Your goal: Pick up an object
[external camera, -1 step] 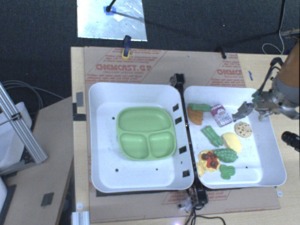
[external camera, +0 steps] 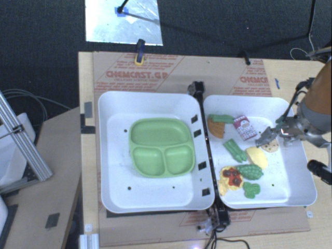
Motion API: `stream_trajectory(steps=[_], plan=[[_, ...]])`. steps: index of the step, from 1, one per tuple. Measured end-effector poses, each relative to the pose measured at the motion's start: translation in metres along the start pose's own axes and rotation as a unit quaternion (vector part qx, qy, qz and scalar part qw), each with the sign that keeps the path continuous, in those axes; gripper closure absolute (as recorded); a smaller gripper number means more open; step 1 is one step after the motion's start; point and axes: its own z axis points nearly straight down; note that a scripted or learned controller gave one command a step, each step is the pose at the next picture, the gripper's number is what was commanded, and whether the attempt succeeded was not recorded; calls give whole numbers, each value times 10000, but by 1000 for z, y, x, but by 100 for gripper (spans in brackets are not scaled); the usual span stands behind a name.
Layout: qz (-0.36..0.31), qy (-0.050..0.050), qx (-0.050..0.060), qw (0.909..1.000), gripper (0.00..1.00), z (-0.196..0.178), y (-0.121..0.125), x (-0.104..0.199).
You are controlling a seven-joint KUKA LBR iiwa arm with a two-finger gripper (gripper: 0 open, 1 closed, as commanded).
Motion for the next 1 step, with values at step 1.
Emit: stream_trajectory(steps=[1], plan=[[-20,-30,-45,10000,0,87,25,-2]])
